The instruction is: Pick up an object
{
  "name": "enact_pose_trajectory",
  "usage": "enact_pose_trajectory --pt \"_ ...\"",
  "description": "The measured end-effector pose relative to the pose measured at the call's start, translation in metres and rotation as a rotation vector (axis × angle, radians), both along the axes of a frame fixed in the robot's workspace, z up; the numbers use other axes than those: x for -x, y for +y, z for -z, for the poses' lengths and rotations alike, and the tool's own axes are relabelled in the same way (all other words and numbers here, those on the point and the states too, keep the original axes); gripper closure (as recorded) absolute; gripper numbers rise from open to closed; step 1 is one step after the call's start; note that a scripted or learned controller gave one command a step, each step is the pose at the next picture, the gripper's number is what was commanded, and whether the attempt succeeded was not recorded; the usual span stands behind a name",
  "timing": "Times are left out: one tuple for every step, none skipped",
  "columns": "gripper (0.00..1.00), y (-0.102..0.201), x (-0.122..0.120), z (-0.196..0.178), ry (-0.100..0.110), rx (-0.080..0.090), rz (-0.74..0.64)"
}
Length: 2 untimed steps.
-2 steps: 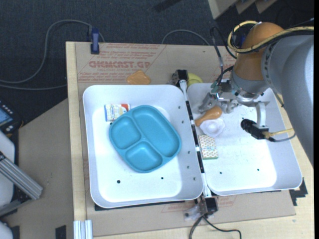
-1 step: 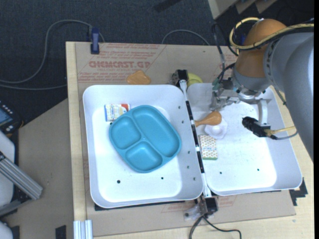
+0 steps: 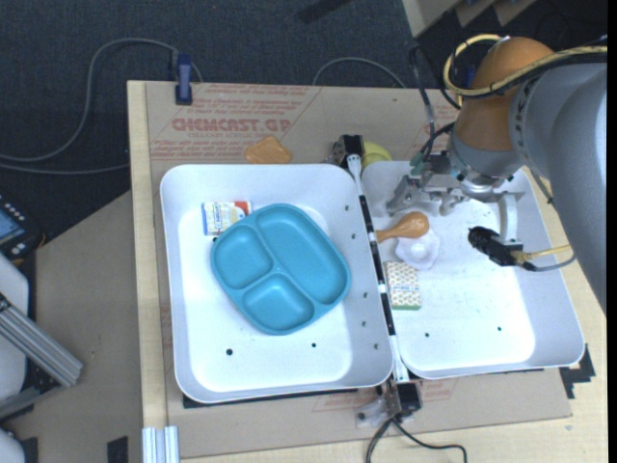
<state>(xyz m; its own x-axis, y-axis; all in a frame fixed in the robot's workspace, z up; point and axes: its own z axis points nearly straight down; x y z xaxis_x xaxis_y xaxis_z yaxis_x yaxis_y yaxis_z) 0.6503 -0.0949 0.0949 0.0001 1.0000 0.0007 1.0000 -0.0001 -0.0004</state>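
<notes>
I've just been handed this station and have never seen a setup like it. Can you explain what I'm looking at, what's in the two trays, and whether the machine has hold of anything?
This is one camera fixed above a bench, looking down at a slant. The grey machine with the orange band entering from the right is a robot arm; its gripper hangs over the far end of the right bin. I cannot tell whether it is open or shut, and nothing can be seen held in it.

Two shallow white bins sit side by side. The left bin holds a blue divided plate with a small printed packet at its far edge. The right bin holds an orange-tan, spoon-like item, a whitish lump beside it, and a patterned packet near the dividing wall.
</notes>
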Motion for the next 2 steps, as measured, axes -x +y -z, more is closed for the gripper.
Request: enact_pose_trajectory --pt "0.0 -0.001 0.011 0.011 0.003 0.0 0.001" --pt "1.0 -0.001 0.009 -0.001 -0.001 0.0 0.001"
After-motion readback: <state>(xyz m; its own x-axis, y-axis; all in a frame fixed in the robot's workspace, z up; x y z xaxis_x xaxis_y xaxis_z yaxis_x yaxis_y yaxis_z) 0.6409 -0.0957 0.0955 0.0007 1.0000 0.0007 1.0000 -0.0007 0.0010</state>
